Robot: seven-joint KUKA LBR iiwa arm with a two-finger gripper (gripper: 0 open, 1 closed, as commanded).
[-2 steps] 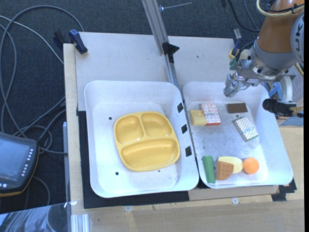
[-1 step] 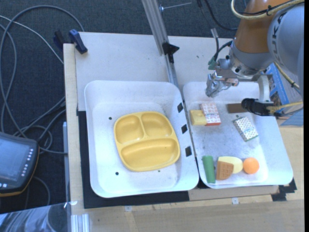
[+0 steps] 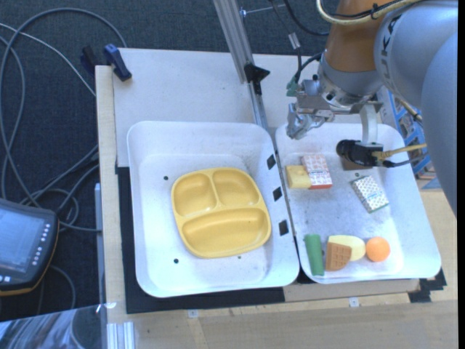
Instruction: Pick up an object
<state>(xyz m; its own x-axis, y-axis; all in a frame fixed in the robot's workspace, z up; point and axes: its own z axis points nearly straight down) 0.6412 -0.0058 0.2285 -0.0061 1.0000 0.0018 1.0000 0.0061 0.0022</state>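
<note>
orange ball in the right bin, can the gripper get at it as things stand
Probably yes. The orange ball lies uncovered near the front rim of the right bin; the gripper hovers over the far corner. The yellow piece close beside it and the rim may crowd a grasp.

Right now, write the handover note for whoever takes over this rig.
End effector: hovers over the far left corner of the right bin, carrying nothing visible.
Things: yellow block and red-and-white box lie side by side just nearer than it; patterned packet to their right; green cylinder, waffle piece and orange ball along the near edge. Yellow divided plate sits in the left bin.
Done: nothing lifted.
Left: descend, grasp one object, raise it.
</note>
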